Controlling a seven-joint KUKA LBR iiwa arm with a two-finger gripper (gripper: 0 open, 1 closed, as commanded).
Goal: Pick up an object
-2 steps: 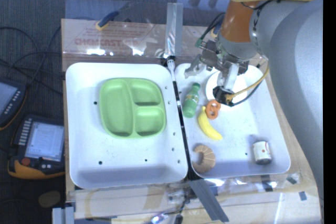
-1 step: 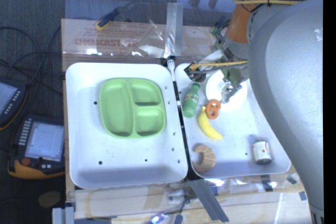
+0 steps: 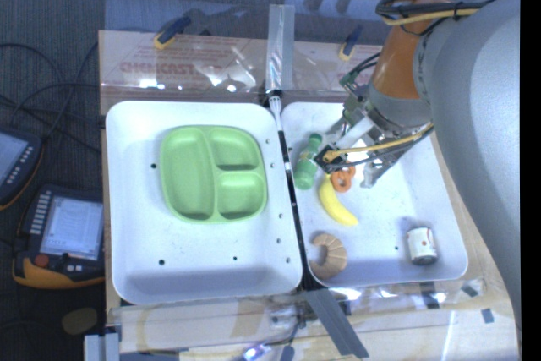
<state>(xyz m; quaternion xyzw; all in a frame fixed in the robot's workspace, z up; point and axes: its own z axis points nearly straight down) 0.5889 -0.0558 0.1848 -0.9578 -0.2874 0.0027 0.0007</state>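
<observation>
Wooden arch in front, banana behind, arm over right bin, grip unclear.

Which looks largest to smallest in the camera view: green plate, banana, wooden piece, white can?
Green plate, by far.
Banana and wooden piece: too alike to rank.
White can, smallest.

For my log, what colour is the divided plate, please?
The divided plate is light green, best in the camera view.

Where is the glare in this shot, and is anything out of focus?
Camera view: glare streaks the clear plastic sheet at the back; the grey arm, close to the lens, looks soft; the green plate and banana are fairly sharp.
</observation>
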